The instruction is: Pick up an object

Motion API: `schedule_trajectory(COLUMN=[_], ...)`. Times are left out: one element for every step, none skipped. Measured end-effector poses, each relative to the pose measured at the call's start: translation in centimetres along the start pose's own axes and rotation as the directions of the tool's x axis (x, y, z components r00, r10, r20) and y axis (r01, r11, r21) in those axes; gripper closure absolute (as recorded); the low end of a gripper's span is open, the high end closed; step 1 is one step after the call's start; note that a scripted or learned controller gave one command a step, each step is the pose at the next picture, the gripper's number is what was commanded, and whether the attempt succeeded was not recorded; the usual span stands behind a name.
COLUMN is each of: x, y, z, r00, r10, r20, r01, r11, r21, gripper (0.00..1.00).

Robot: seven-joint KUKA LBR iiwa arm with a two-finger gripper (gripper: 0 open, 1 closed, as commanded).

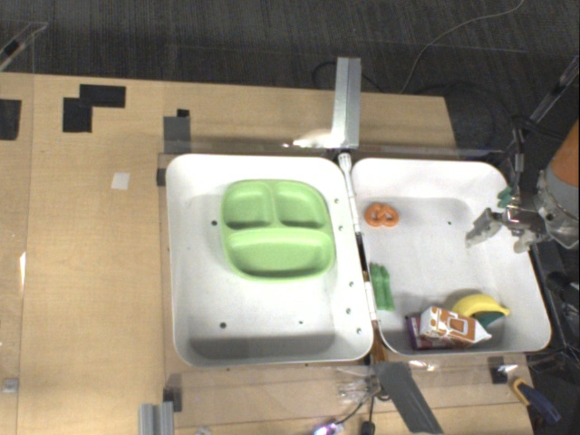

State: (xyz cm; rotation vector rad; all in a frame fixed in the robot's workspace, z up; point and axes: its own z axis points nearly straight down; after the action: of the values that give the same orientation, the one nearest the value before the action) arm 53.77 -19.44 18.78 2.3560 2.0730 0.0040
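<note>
Nearest us, in the right bin's (pixel 426 175) front corner, a small carton (pixel 449 327) lies touching a banana (pixel 480 308). Left of them we see a green piece (pixel 381 287) by the divider and an orange pretzel (pixel 381 215) farther back. The gripper (pixel 497 227) hangs at the right edge, fingers spread, gripping nothing. The left bin (pixel 195 333) holds a green divided plate (pixel 275 227).

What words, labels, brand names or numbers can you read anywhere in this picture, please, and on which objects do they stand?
No text can be read.
Carton in the right bin: brown, orange and white printing, too small and blurred to read.
Green divided plate, orange pretzel-shaped piece, green piece, banana: no lettering visible.
Black shapes on the bench: plain blocks, not characters.
</note>
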Motion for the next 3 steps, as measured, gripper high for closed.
schedule_trajectory(x=[-0.5, -0.2, 0.7], y=[-4.1, -5.0, 1.3], z=[2.9, 2.1, -3.9], r00=[0.997, 1.0, 0.852], r10=[0.073, -0.015, -0.523], r20=[0.0, -0.001, 0.002], r01=[-0.073, 0.015, 0.523], r11=[0.997, 1.0, 0.852], r21=[0.001, 0.001, -0.002], gripper=[0.0, 0.0, 0.0])
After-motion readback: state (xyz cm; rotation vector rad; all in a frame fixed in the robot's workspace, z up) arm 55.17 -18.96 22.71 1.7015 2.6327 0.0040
